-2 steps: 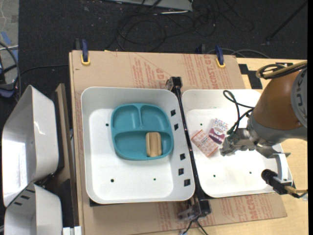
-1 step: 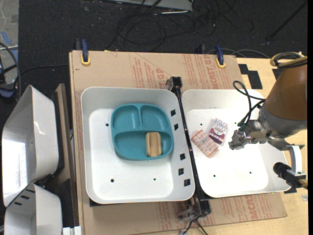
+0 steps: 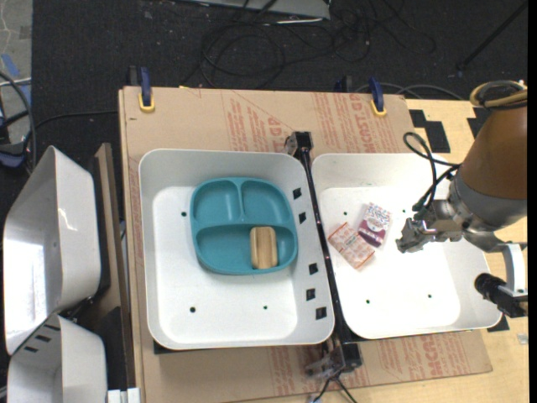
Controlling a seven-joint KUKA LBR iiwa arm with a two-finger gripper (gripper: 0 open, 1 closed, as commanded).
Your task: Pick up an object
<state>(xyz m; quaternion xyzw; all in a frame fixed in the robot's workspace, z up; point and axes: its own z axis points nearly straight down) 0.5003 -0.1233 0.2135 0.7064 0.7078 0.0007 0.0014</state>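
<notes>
Faintly, red mirrored lettering marks the brown board (image 3: 277,112) beneath both bins (image 3: 159,250).

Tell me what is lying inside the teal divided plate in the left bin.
The teal plate holds one tan wooden block, lying in its large front compartment. The two smaller rear compartments show bare teal. Whatever is under the block is covered.

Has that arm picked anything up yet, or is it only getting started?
Nothing looks picked up yet. The gripper sits low over the right bin, just right of two small packets, a purple and white packet and a pinkish packet, both lying on the bin floor. The wooden block rests in the teal tray in the left bin. Grabbing and lifting remain.
</notes>
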